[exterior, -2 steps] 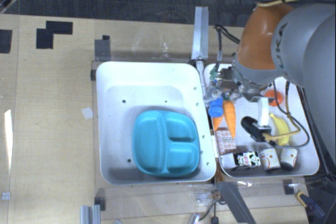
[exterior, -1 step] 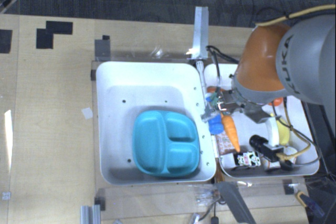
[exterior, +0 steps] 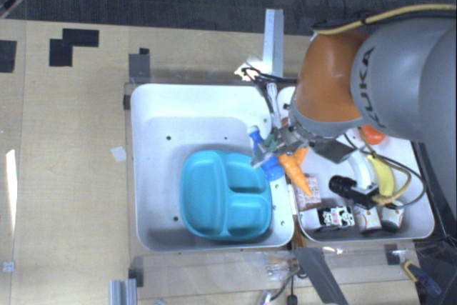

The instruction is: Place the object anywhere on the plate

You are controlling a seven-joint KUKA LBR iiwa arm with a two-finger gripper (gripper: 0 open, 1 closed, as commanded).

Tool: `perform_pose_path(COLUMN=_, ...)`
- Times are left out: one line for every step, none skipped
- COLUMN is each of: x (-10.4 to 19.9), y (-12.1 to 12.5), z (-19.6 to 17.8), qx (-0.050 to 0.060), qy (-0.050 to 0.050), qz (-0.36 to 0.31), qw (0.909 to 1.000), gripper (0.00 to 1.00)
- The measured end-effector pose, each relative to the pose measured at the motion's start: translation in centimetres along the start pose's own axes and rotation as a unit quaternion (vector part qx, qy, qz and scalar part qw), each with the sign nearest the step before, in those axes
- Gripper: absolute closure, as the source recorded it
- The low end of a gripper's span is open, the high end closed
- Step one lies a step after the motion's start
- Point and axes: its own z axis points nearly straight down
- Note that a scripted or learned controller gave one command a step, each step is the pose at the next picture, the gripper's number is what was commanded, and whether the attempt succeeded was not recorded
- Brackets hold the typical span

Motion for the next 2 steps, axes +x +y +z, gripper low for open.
perform_pose_path(x=2.29, y=0.79, z=0.01, qx=0.0, qy=0.0, qz=0.021, qw=0.9998, gripper=1.0)
perform_pose_path(x=2.27, y=0.79, z=0.01, qx=0.0, qy=0.0, qz=0.021, qw=0.9998, gripper=0.0)
